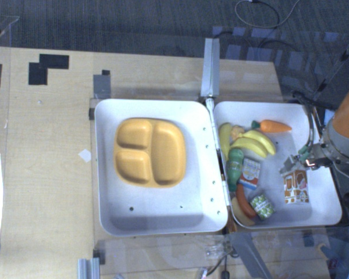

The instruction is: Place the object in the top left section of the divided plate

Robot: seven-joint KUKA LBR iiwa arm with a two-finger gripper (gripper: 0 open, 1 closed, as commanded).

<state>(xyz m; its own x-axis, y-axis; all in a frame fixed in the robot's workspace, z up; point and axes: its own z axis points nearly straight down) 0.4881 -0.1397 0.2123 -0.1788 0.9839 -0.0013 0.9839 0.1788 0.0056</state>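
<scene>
green packet [261, 206] beside sausage [244, 204]

The arm [348, 124] is cut off by the right edge, so most of it goes unseen. The hand [302, 160] is small and blurred; its finger state cannot be told. Left of the hand, the sausage [242, 205] lies partly under the green packet [262, 207].

Yellow divided plate [150, 151] sits in left bin [110, 214]; hand [299, 161] hovers above right bin [331, 211] beside a small carton [295, 188].
</scene>
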